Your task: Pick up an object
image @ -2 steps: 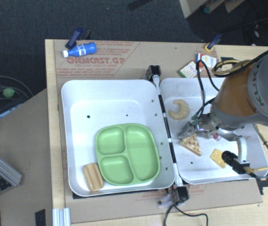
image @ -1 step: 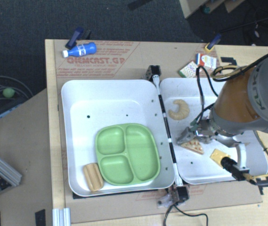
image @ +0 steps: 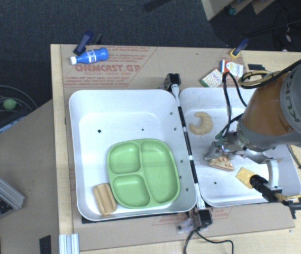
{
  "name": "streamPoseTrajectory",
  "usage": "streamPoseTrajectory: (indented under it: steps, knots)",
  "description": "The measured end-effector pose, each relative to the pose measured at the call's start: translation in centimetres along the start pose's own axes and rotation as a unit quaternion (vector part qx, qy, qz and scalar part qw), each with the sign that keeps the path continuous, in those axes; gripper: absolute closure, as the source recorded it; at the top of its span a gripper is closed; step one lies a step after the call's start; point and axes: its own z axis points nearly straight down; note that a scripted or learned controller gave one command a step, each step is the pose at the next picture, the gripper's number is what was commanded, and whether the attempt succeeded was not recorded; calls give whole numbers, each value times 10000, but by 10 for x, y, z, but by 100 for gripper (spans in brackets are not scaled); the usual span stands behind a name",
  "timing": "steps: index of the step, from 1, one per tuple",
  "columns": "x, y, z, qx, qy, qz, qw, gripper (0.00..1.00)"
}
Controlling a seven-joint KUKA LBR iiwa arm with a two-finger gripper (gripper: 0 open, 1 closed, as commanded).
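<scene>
My gripper [image: 218, 151] is low in the right bin [image: 213, 194], near its left-middle. Right under and in front of it lies a small flat tan and orange wedge [image: 222, 164], like a toy pizza slice; the gripper's tip touches or hovers just above the wedge's far edge. A pale toy croissant [image: 201, 123] lies further back in the same bin, apart from the gripper. A small yellow block [image: 244, 174] rests just right of the wedge.
The left bin [image: 87, 110] holds a green divided plate [image: 142, 172] and a tan bread-like piece [image: 104, 198] at its front left. A blue and white bottle [image: 90, 56] and small cards [image: 213, 78] lie on the bench behind the bins.
</scene>
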Motion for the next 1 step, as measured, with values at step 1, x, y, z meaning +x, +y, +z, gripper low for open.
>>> streamPoseTrajectory:
  steps: [1]
  knots:
    - [58,30,-91,-15,1,-15,10000,100]
